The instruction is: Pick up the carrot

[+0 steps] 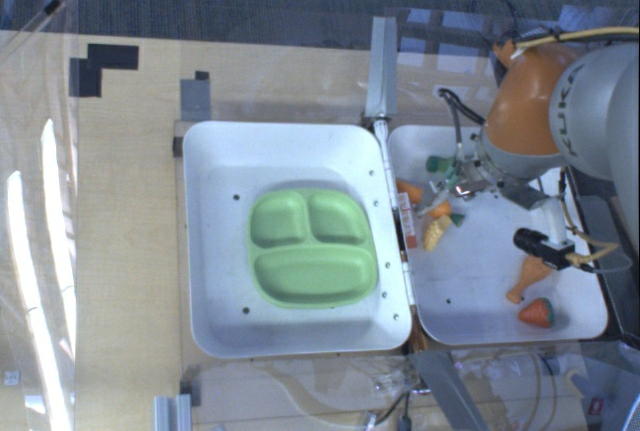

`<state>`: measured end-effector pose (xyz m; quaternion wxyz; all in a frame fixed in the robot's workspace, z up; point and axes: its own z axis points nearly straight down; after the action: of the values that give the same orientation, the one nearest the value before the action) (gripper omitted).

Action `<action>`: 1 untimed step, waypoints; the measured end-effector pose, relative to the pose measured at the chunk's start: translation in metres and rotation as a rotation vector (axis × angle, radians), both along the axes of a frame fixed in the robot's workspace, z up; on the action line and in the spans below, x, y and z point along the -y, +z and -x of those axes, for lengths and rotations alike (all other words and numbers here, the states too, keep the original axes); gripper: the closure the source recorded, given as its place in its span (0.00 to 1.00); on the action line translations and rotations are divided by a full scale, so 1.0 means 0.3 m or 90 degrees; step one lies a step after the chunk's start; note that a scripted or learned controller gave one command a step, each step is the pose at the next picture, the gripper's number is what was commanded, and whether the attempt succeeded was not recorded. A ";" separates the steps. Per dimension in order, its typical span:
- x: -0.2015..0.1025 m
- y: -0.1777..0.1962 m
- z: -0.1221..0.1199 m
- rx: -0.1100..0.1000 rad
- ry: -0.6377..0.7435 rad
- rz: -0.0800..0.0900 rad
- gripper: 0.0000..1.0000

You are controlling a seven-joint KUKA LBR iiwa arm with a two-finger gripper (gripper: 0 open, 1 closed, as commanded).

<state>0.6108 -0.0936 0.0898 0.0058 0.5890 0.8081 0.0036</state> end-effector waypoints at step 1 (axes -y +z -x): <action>-0.006 0.044 -0.010 0.004 0.000 -0.002 1.00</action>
<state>0.6137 -0.0918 0.1030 0.0078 0.5891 0.8080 0.0069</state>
